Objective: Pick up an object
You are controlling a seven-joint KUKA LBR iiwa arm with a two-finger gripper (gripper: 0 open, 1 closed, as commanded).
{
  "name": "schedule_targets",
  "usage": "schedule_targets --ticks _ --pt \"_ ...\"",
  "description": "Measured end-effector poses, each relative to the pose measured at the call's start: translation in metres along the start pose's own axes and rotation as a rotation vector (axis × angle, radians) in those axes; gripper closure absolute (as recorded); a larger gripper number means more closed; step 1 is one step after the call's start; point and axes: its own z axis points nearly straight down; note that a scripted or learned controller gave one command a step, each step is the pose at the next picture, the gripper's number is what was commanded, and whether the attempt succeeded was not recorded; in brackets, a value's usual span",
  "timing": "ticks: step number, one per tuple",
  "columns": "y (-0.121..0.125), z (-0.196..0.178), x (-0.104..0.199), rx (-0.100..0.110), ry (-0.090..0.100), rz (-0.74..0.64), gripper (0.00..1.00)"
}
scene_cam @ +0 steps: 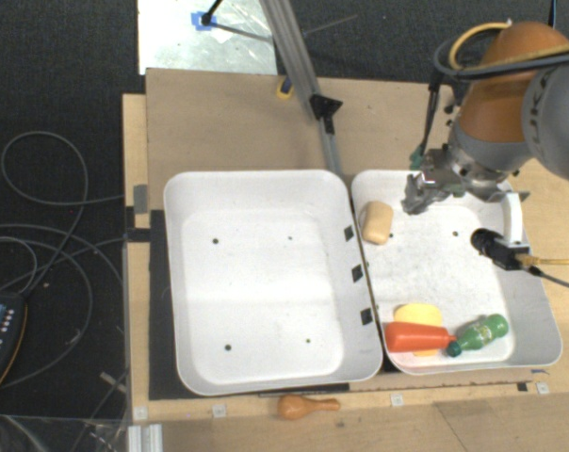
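Starting at far left, we see a dark handheld device (0, 339) w/ a lit screen lying on the dark carpet, black cables (49, 205) looping around it. Next comes the brown bench (228, 125), w/ the left white bin (266, 281) on it; we see just bare floor and a few small dark dots in that bin. A grey pole (299, 59) slants down from the top towards the seam between the bins, ending just above the bins' upper edge. Below the left bin's front rim, on the bench, lies a small tan pear-shaped object (306, 405). Moving right, the right white bin (426, 252) holds the candidate pick objs: a beige rounded block (377, 222) near its upper left, close to the dividing rim; then at the front a yellow piece (420, 314) touching an orange-red carrot-like piece (416, 337) just below it, and a green bottle (479, 333) lying tilted, its dark cap end against the orange piece. Above the bin's upper middle hangs the gripper (418, 196), just right of the beige block and apart from it; nothing is visible between its fingers, and we can't tell whether they're open or closed from this angle. Behind it sits the grey arm w/ the orange band (511, 78), reaching in from the right.
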Motion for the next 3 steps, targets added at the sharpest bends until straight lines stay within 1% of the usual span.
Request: schedule_targets --ticks 1,2,3 --pt "0.007 0.004 0.051 0.001 0.0 0.0 1.0" --pt "0.005 0.008 0.105 0.002 0.0 0.0 1.0" --pt "-0.004 0.001 0.152 0.002 0.0 0.0 1.0"
